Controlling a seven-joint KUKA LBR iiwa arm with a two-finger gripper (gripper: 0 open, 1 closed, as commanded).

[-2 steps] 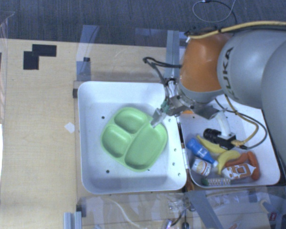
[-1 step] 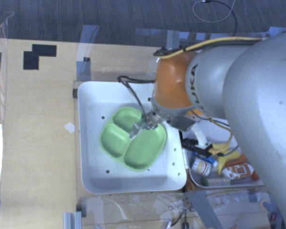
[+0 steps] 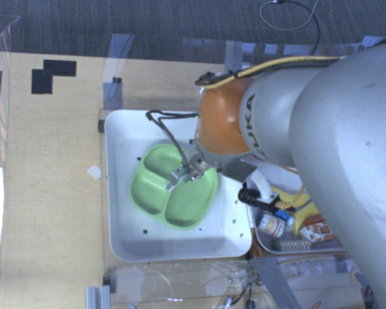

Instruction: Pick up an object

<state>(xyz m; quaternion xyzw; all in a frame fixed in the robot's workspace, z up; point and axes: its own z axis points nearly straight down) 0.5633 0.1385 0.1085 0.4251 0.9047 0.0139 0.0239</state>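
The gripper (image 3: pixel 182 172) sits low over the green divided plate (image 3: pixel 174 188) in the left bin (image 3: pixel 122 172). Whether the claw is released, clenched or grasping cannot be told.

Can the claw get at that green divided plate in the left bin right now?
Probably yes. The claw is already down over the middle of the green divided plate, which lies alone in the left bin with nothing on top of it.
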